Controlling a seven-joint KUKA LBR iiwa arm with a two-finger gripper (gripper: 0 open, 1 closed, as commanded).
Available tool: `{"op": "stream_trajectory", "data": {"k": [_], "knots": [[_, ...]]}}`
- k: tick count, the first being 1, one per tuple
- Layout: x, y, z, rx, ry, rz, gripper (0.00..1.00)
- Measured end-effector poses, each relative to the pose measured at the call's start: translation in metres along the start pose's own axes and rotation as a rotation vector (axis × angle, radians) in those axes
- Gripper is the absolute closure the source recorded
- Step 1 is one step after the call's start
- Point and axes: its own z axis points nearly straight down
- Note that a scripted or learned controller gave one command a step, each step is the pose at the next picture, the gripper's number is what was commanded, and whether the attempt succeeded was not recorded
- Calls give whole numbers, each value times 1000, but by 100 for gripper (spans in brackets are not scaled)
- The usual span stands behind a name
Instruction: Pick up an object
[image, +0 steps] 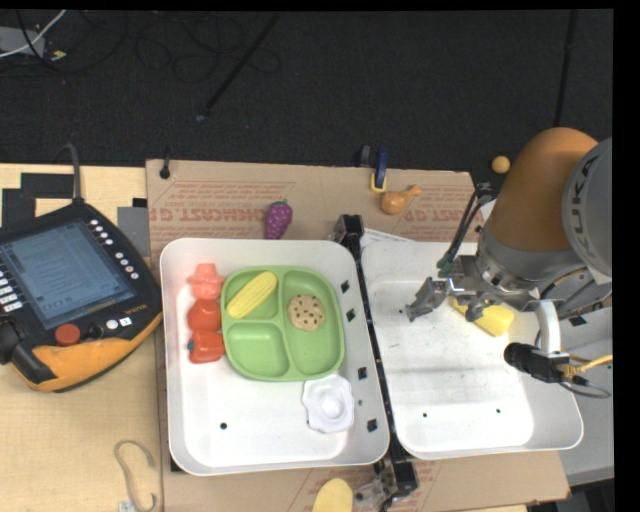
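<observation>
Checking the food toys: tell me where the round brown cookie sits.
The round brown cookie lies in the green divided plate's upper right compartment, in the left white bin, right of the yellow corn cob.

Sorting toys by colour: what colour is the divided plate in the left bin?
Green; the divided plate shows clearly in the camera view.

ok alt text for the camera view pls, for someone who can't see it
A grey arm's gripper hangs over the right white bin, next to a yellow block. The left white bin holds a green divided plate with a yellow toy corn cob and a cookie, red toy pieces beside it.
</observation>
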Motion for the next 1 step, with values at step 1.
{"op": "stream_trajectory", "data": {"k": [1], "knots": [[0, 3, -7, -12, -1, -1, 0]]}}
